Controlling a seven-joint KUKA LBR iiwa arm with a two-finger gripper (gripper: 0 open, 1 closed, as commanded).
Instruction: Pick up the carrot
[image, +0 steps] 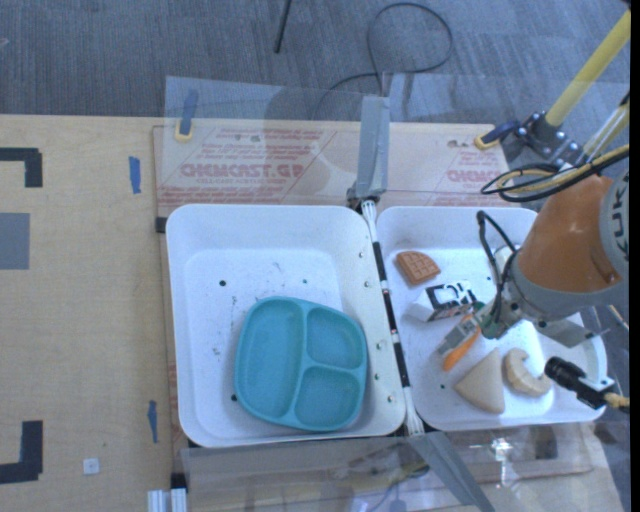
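Small orange plastic carrot (459, 352) lies on the floor of the right-hand shallow white bin (440, 405), near the bin's middle, slightly toward 6 o'clock. The grey two-finger claw (478, 322) sits right over the carrot's upper end, so the carrot runs from the claw toward 7–8 o'clock. Only one arm here, grey with an orange band (565, 245), coming in from 3 o'clock.

Long axis is diagonal, 1–2 o'clock to 7–8 o'clock. The orange tip points to 7–8 o'clock; the greenish leafy end looks to be tucked under the claw at the 1–2 o'clock end, too blurred to be sure.

Claw state: fingers are low at the carrot's top end, but their opening and any hold on the carrot cannot be told.

Neighbours: beige wedge-shaped toy (481, 383) just beside the carrot at 5 o'clock, tan ring-shaped piece (521, 372) further toward 3–4 o'clock, brown waffle-like toy (417, 266) well apart at 11 o'clock.
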